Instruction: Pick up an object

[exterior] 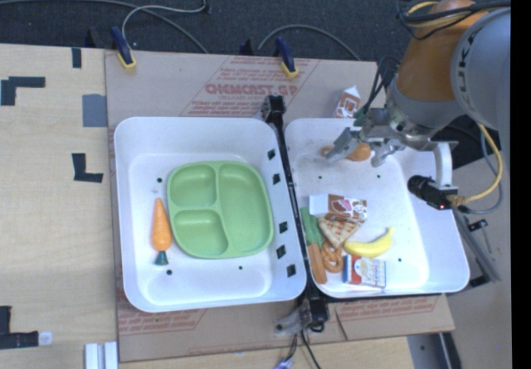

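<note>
My gripper [358,152] hangs over the back of the right bin [431,268], with its fingers [335,150] spread open on either side of a small round orange object [360,152]. The object lies between them; I cannot tell whether they touch it. Nearer the front of the same bin are a yellow banana [369,244], a brown triangular sandwich piece [338,231], a small printed carton [347,206], a pretzel [324,259] and a red-and-blue packet [365,274].
The left bin [133,152] holds a green divided plate [220,210] and an orange carrot [160,226] by its left wall. A small carton [348,101] lies on the cardboard behind the right bin. A black divider [282,185] separates the bins.
</note>
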